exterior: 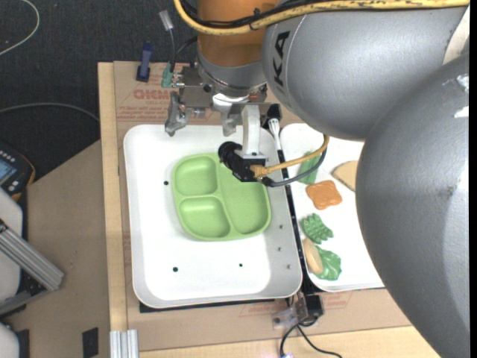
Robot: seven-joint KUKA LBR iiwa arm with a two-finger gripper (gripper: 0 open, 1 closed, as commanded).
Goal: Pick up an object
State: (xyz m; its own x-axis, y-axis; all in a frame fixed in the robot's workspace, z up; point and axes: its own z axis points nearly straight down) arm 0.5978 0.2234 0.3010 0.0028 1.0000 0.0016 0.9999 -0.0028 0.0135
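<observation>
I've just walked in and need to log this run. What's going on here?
The KUKA arm hangs over the left bin, with its pincer open near the bin's far edge and nothing between its fingers. A green three-compartment plate lies flat in that bin. The right bin holds toy food, including an orange piece and a green leafy piece. Nothing has been picked up yet.
</observation>
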